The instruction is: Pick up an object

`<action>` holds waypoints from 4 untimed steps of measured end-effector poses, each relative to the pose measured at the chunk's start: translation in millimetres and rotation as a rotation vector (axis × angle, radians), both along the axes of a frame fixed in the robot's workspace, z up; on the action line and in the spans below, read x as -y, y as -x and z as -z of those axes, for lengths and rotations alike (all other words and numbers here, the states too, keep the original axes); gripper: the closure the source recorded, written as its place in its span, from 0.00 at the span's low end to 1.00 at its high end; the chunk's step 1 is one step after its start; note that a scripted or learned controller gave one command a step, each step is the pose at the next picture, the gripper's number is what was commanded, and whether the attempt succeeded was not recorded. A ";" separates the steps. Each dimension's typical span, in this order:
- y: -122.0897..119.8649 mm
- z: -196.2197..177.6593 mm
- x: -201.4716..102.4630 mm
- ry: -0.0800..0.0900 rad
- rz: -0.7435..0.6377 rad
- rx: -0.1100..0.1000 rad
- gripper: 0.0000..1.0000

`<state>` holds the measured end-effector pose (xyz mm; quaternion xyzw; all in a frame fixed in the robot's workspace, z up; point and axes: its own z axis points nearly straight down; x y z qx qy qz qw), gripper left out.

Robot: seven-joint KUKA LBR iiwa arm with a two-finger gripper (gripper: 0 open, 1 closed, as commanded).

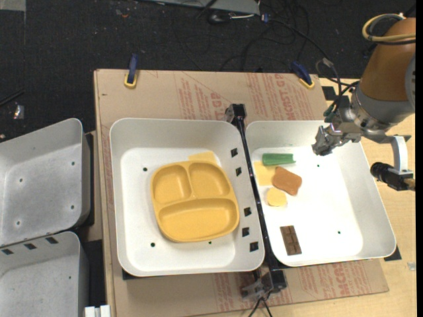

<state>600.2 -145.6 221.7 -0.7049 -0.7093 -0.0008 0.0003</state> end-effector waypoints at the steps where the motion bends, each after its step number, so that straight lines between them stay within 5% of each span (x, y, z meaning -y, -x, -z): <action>1: 6.8 7.7 -59.0 -0.001 -0.002 -0.002 1.00; 4: 31.9 -9.0 -220.8 -0.001 -0.002 0.000 1.00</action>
